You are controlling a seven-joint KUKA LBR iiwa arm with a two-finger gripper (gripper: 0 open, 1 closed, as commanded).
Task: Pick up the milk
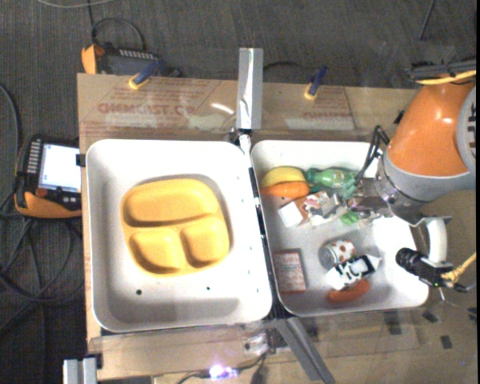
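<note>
Here we see milk carton (pixel 352 269) at lower centre of right bin (pixel 400 298), jammed against can (pixel 337 254) and sausage (pixel 348 294). Gripper (pixel 360 202) sits mid-right, grip state unreadable to us. Risk: clutter blocks clean grasp, carton slips or neighbour gets grabbed.

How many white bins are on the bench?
2. One white bin sits on the left and holds a yellow tray. The other white bin sits right beside it on the right, full of food items, under the arm.
</note>
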